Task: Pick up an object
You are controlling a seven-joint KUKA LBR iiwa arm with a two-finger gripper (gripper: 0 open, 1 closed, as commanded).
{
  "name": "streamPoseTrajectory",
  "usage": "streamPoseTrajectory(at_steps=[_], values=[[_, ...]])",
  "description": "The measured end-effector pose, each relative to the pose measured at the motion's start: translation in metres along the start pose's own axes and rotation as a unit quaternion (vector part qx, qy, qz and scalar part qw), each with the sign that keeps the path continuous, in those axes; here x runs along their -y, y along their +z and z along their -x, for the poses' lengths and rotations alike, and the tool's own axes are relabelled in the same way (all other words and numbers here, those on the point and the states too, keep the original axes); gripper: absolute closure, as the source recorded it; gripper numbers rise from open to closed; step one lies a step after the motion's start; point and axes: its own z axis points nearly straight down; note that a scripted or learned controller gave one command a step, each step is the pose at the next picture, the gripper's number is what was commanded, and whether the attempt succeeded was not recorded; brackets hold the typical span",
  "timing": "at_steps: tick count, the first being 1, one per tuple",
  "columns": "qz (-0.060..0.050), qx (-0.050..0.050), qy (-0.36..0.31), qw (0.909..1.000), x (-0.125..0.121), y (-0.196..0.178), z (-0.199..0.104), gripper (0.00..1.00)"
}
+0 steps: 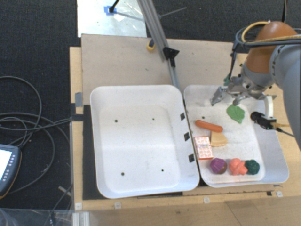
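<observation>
My gripper [229,97] is hovering over the right bin's [277,166] far end, fingers spread, gripping nothing.

Scanning left to right: the left bin [101,126] is lying alongside; then a pink printed box [203,148], an orange sausage shape [209,125], a tan wedge [218,139], a purple lump [217,165], a green leaf shape [235,113] just beside my fingers, an orange lump [237,167], a dark green lump [252,166].
</observation>
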Motion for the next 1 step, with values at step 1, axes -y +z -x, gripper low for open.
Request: streamPoseTrajectory(at_steps=[1], values=[[0.004, 0.001, -0.001, 1.0, -0.0022, -0.0146, 0.0001, 1.0]])
